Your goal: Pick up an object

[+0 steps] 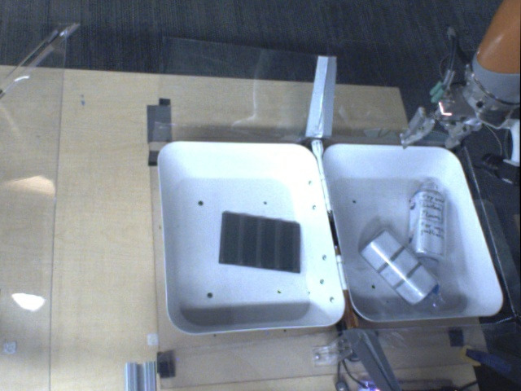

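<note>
Bottle (428,221) and silver block (398,268) in right bin (476,210) – tool (434,129) spread, above its far rim

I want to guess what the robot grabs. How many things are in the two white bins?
3. A dark ribbed mat lies in the left bin. A clear bottle and a silver block touch in the right bin. Nothing seems hidden.

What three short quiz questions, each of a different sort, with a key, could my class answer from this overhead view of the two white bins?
1. True or false: the dark ribbed rectangular pad lies in the right white bin.
2. Which leans against the silver metal block? A) the clear plastic bottle B) a red ball
3. Fill in: the gripper hovers over the right bin's far ___.

Key: 1 false; 2 A; 3 rim.
</note>
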`<control>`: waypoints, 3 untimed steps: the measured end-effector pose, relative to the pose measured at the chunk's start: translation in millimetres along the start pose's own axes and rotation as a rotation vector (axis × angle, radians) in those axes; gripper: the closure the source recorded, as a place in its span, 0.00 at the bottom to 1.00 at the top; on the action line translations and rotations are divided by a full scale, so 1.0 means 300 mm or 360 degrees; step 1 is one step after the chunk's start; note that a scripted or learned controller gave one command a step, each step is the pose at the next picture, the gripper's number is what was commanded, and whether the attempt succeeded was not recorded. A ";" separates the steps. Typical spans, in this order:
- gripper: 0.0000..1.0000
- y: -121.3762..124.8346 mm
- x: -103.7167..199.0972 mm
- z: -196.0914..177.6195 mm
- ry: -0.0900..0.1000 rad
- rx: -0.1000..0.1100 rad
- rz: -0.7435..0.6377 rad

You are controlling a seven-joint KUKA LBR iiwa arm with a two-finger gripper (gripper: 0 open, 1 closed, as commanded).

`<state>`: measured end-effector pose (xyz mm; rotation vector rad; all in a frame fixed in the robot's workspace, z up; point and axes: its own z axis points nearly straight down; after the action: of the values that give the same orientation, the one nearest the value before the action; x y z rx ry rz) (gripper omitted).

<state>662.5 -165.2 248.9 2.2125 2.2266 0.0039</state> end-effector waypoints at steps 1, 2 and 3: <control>0.00 0.022 -0.134 0.347 -0.0001 0.0000 -0.0117; 0.00 -0.193 -0.133 0.537 -0.0002 -0.0006 -0.0126; 0.00 -0.346 -0.133 0.532 -0.0004 -0.0011 -0.0331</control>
<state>559.5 -205.8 88.8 1.9650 2.4387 0.0086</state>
